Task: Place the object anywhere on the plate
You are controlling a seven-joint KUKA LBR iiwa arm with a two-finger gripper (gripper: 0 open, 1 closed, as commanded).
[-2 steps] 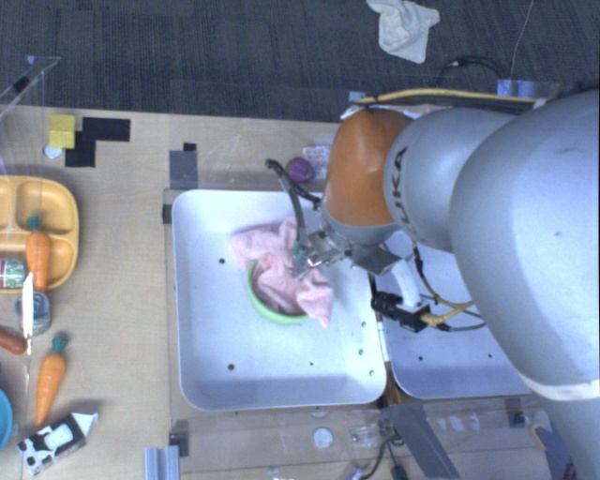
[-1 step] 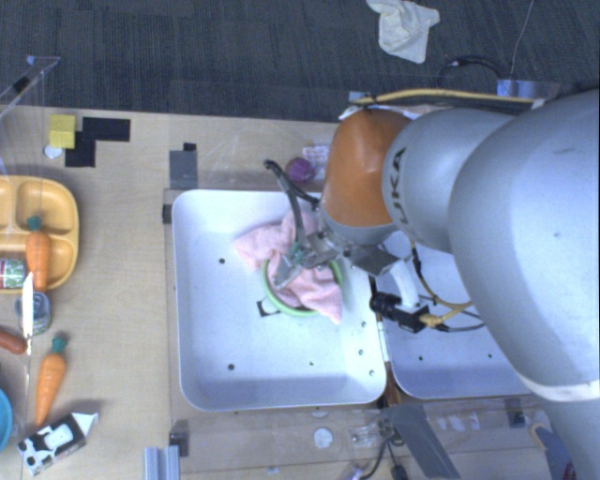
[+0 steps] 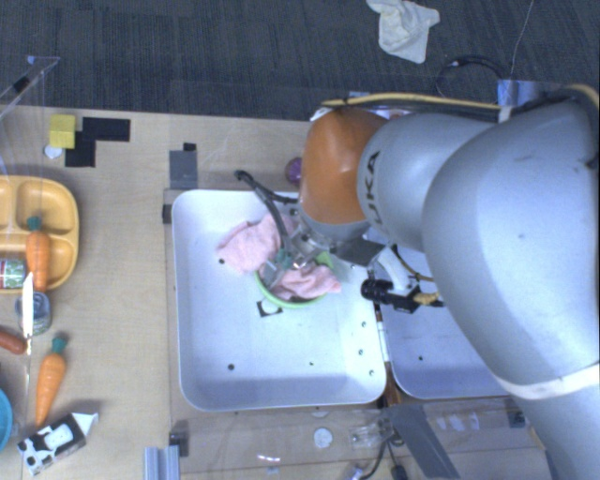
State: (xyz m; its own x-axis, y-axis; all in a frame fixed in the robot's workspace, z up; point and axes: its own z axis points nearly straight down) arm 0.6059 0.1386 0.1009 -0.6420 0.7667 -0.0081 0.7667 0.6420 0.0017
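Observation:
A pink cloth [image 3: 251, 246] lies crumpled in the left white bin [image 3: 216, 356], draped partly over a green plate [image 3: 287, 298] whose rim shows below it. My gripper [image 3: 284, 264] hangs directly over the cloth and plate, its dark fingers pressed into the pink folds. The big grey arm with its orange band covers the area to the right.
The right bin [image 3: 441, 370] lies mostly under the arm. On the bench to the left sit a yellow divided tray [image 3: 56, 211], toy carrots [image 3: 49, 375] and other small toys. A white rag [image 3: 405, 28] lies on the dark floor beyond the bench.

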